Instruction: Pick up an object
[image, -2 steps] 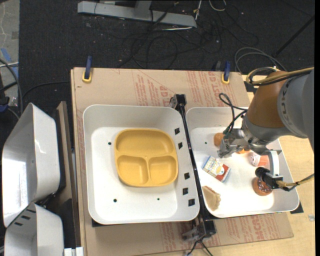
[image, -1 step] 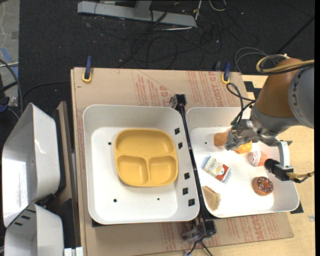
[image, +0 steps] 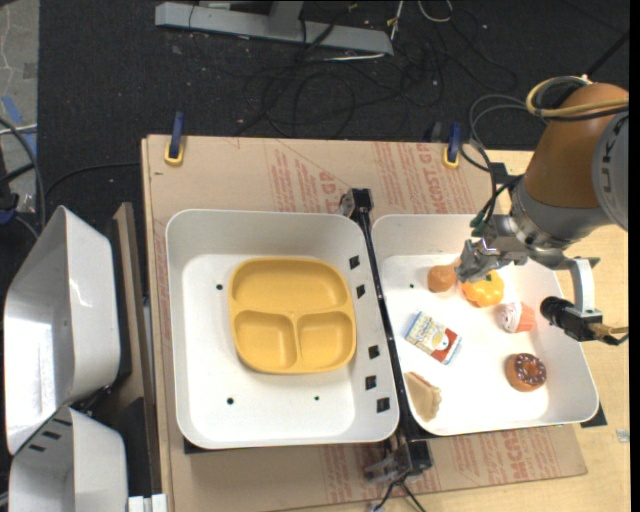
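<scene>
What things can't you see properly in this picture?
- The gripper in the camera view: its fingers are too small and dark to make out.
- The yellow toy: the gripper covers its top, so its shape is unclear.
- The small carton: its print is too small to read.
- The pink and white object: too blurred to name.
- The arm: cut off by the right edge.

Well to the left of the gripper (image: 480, 262) you have a yellow three-compartment tray (image: 290, 313), lying flat in the left bin (image: 195, 330). Under that bin lies a brown cardboard sheet (image: 260, 165), held at its far edge by what look like two clamps: one (image: 452, 145) just beyond the gripper, the other (image: 176, 140) far left. Farther left still, spare white bins (image: 55, 310) sit stacked.
</scene>
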